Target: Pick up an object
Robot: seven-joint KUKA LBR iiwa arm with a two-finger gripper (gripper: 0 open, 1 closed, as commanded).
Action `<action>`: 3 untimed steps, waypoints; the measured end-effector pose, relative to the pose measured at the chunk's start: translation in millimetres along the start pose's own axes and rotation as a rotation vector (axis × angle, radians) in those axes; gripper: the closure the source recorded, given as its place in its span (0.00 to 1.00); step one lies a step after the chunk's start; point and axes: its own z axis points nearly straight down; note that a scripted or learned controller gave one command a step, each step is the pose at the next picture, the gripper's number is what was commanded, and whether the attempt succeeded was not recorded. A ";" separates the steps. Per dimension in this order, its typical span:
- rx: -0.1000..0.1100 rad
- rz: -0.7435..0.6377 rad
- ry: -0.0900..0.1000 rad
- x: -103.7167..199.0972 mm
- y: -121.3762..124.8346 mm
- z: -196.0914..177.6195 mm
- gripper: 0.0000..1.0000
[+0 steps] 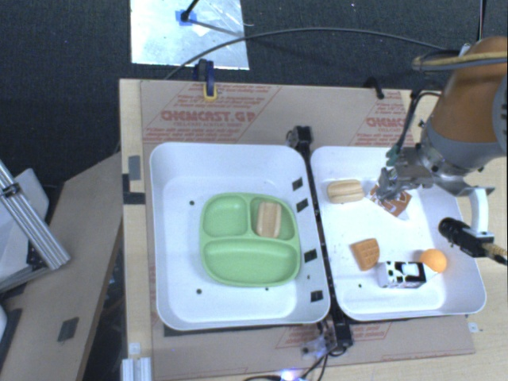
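Brown-and-white packet (pixel 396 204) in right bin (pixel 468 296), beneath end effector (pixel 389 182) of untellable opening and hold; risks slipping flat against bin floor, or bun (pixel 345 190) nearby getting nudged.

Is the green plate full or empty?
Nearly empty: the green plate holds one tan food piece in its upper right compartment.

This is a robotics lab: two shallow white plastic bins (pixel 238 161) sit side by side on a protective brown printed cardboard sheet (pixel 238 113) over the surface, with loose black cables (pixel 317 32) and an aluminium extrusion rail (pixel 32 225) alongside.
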 end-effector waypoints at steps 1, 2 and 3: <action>0.000 0.000 0.000 49.6 11.0 13.7 1.00; -0.001 -0.001 0.001 109.8 27.5 21.0 1.00; -0.002 0.000 0.001 164.7 37.2 9.7 1.00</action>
